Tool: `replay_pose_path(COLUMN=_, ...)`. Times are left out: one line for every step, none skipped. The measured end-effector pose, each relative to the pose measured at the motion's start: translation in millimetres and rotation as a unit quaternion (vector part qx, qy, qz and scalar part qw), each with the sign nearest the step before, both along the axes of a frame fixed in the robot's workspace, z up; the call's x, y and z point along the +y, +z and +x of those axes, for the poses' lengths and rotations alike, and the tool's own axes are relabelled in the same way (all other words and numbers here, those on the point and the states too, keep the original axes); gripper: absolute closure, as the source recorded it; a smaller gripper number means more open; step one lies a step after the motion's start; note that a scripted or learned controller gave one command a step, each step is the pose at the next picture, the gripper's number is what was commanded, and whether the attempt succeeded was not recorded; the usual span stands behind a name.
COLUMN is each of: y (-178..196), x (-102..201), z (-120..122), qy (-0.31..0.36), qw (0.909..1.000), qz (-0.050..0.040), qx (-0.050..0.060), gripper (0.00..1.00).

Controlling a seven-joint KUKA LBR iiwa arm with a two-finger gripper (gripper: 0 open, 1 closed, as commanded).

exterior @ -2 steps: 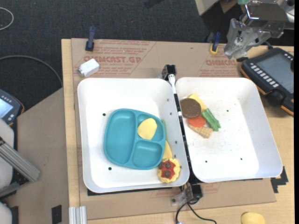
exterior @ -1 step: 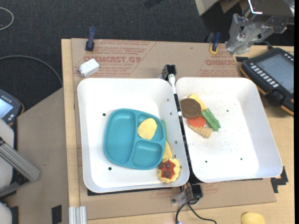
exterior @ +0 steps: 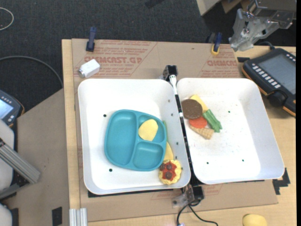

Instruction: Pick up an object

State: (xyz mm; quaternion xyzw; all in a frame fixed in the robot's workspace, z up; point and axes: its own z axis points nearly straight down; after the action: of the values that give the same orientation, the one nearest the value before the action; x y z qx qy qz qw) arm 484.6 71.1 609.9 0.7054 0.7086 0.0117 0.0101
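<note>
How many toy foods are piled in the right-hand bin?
4, clustered at the right bin's left side: a brown round patty, a yellow piece behind it, a green piece, and a red-and-tan piece in front. More may hide underneath.

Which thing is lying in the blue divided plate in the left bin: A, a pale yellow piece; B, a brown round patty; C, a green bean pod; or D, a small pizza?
A: the pale yellow piece lies in an upper compartment of the blue divided plate, in the left bin.
</note>
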Motion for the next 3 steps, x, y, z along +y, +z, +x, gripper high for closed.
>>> replay_pose_path(y=11, x=0, z=0, qy=0.0, qw=1.0, qz=0.0003, qx=-0.002, gripper=1.0)
replay_pose_path(y=21, x=0, z=1, qy=0.0, qw=1.0, qz=0.0004, qx=-0.004, gripper=1.0)
replay_pose_path(y=32, x=0, z=1, qy=0.0, qw=1.0, qz=0.0005, qx=-0.006, gripper=1.0)
